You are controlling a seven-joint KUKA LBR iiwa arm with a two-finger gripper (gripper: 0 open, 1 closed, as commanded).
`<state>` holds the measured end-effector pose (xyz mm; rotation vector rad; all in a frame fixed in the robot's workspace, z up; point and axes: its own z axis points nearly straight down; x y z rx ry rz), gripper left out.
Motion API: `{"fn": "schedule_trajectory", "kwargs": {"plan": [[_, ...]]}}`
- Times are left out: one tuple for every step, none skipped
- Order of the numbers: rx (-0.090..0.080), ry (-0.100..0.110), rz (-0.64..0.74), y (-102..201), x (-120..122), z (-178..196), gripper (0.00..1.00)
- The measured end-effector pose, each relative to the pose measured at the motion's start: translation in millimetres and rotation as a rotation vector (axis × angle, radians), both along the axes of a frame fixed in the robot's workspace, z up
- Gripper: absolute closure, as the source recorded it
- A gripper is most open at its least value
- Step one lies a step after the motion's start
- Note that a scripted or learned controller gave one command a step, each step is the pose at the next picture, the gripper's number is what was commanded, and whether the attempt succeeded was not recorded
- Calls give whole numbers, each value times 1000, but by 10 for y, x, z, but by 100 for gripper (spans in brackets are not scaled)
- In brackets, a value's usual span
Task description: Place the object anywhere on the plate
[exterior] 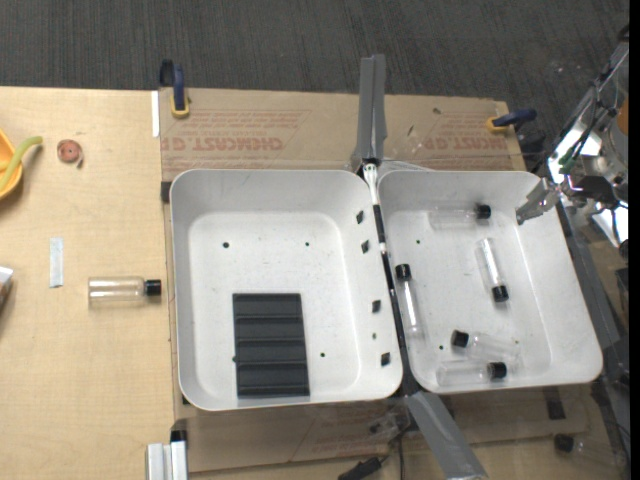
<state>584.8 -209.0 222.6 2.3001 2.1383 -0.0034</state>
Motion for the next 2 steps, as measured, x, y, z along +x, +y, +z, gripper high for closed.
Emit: {"fn": "schedule_trajectory", "kwargs": {"plan": [[0,1,-170,291,740,677,0],[0,1,-169,51,264,1626,0]]}}
